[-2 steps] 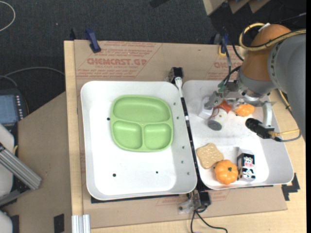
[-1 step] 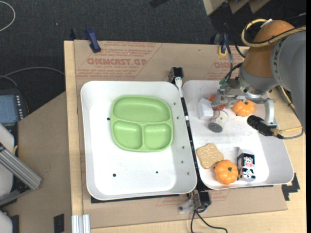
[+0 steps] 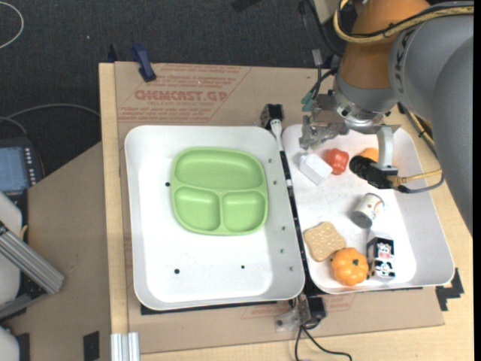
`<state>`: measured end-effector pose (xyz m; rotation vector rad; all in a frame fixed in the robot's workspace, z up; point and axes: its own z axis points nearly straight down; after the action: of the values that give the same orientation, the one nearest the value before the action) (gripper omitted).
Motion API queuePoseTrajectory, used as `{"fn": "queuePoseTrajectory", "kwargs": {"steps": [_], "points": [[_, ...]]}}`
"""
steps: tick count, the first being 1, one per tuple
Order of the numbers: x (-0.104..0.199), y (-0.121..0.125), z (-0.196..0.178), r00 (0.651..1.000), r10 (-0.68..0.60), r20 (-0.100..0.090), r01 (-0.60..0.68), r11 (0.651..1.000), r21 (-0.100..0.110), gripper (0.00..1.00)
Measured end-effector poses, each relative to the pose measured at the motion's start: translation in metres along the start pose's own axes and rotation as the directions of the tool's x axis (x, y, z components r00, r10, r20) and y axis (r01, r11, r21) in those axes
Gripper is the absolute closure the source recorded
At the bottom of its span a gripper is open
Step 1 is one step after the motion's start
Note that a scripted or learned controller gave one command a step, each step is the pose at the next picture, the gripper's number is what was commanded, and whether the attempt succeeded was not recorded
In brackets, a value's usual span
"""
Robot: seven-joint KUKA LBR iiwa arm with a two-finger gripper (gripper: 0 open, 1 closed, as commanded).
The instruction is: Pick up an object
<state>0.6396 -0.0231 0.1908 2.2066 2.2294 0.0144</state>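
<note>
In the camera view the counter carries two white bins. The left bin holds a green divided tray. The right bin holds the pickable things: a white block near its upper left corner, a red piece just beside it, an orange piece partly hidden further right, a small can lying on its side, a cracker, a pumpkin touching the cracker's lower right edge, and a black-and-white carton just beside the pumpkin.

The arm reaches in from the right, and its claw hangs over the right bin's upper left corner, directly above the white block. How far the claw is parted I cannot tell; the metal parts blur together there, and nothing is visibly held.

My judgement is that the block is the likely target, with the grasp not yet made. The risks come from crowding. The block lies close to the bin's wall and the divider between bins, so a descending claw could strike the rim. The red piece sits so near that it could be nudged or caught along with the block. The block also lies askew, so a misaligned closing could push it aside.
</note>
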Motion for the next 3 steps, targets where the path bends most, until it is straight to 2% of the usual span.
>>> {"fn": "queuePoseTrajectory", "kwargs": {"steps": [1, 2, 3], "points": [[0.028, -0.051, 0.006, 1.000, 0.007, 0.001, -0.007, 1.000, 0.016, 1.00], [0.073, -0.124, -0.071, 1.000, 0.006, 0.001, -0.006, 1.000, 0.012, 1.00], [0.129, -0.151, -0.046, 1.000, 0.004, 0.001, -0.004, 1.000, 0.016, 1.00]]}}
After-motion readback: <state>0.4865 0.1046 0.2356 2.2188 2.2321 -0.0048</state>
